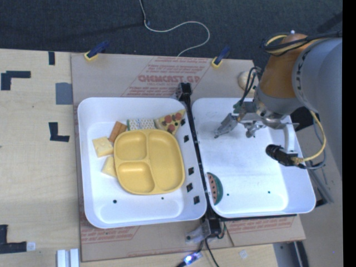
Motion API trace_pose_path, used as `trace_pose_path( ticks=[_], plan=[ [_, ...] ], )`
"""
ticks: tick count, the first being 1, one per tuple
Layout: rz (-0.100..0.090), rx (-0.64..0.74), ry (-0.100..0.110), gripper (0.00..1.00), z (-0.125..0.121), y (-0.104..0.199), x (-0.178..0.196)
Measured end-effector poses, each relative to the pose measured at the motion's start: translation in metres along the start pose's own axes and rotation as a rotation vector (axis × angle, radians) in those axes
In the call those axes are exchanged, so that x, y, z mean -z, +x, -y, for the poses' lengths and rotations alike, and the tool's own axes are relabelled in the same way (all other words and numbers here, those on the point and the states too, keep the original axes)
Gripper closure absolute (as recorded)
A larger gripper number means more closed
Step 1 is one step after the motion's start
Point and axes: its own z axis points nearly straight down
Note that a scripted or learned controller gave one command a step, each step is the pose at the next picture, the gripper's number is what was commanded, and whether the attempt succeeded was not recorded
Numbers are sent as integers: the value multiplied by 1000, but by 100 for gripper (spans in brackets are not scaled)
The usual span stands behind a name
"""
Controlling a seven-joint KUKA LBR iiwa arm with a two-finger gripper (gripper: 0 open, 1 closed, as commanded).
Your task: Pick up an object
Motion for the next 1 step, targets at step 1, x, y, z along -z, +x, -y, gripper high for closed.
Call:
trace_pose_path(
  ticks=[1],
  plan=[
    [0,0,3,0,1,1,-54]
  ],
)
